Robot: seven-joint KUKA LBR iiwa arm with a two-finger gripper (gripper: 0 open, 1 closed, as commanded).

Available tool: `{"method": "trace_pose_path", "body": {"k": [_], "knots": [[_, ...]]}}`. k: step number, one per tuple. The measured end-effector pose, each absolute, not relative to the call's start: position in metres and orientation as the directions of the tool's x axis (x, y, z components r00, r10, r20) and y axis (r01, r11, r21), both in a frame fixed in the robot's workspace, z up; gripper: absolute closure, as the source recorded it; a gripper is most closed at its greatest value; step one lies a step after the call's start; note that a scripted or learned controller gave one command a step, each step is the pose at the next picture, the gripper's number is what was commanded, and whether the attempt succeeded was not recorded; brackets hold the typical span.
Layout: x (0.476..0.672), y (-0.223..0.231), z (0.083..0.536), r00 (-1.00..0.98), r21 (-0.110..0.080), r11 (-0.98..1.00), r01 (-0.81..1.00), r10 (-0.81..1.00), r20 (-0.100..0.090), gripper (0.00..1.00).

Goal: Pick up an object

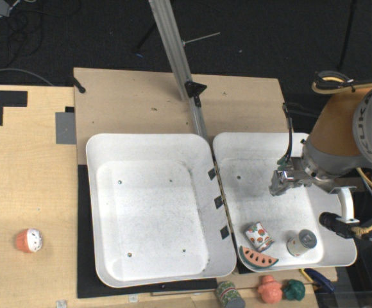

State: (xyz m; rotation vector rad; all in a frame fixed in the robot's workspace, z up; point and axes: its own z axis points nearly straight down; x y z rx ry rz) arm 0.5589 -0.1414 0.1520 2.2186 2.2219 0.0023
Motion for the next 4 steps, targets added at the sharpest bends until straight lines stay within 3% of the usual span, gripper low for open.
{"method": "trace_pose_path", "body": {"k": [1,3,4], "knots": [[0.56,-0.142,0.205,-0.001,0.003,0.001,1.0,1.0,-0.001,1.0],[0.582,-0.039,0.21,-0.005,-0.001,0.005,1.0,1.0,0.001,1.0],[0.602,0.004,0.213,-0.004,-0.001,0.004,1.0,1.0,0.002,1.0]]}}
